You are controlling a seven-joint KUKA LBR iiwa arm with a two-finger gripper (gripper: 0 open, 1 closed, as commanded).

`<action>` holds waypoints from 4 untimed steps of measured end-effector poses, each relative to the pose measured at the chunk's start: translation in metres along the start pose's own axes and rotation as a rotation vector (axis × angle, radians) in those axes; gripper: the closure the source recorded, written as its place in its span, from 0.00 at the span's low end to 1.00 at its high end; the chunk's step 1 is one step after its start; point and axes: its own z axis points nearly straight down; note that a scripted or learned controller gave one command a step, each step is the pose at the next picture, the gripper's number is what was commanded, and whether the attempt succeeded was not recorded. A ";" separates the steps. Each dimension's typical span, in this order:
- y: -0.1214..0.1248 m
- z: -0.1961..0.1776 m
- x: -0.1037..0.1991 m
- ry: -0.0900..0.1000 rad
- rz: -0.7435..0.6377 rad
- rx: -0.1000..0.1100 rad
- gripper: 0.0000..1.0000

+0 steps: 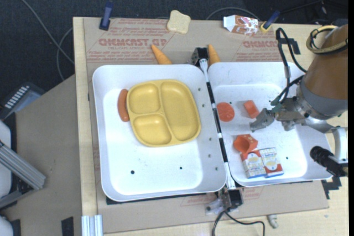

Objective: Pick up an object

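Right bin (pixel 287 77), shallow white plastic, holds the candidates: a small orange-red block (pixel 251 108) near the middle, a flat orange-red disc (pixel 225 111) just left of it close to the divider, an orange wedge-shaped piece (pixel 244 143) lower down, and a small printed red-and-white carton (pixel 262 163) lying flat, touching or just beside the wedge. The two-finger gripper (pixel 264 119) sits low over this bin, just right of and below the block, nothing between its fingers; they look parted, one dark tip angled toward the wedge, though the slant makes the gap hard to read. Judgement: the block is the nearest and cleanest target, standing apart from its neighbours, whereas wedge and carton crowd each other and a closure there could catch both or push one aside. To do the step well, centre the fingers over the block with one on each side, descend until the tips straddle it near the bin floor, then close and lift straight up. Risk: an off-centre descent nudges the block toward the disc. Left bin (pixel 110 163) carries a yellow three-compartment tray (pixel 163 113) with a red sausage-shaped piece (pixel 123 105) against its left edge. On the cardboard beyond the bins: two orange carrot-shaped pieces (pixel 161 56), a pale bread-slice toy (pixel 178 21), a crumpled wrapper (pixel 241 24).
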 end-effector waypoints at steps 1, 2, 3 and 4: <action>-0.007 0.090 0.013 0.000 0.001 0.002 0.00; -0.006 0.079 0.013 0.000 0.002 -0.001 1.00; -0.006 0.080 0.013 0.000 0.001 -0.001 0.00; 0.007 0.113 0.013 0.001 0.000 0.001 0.00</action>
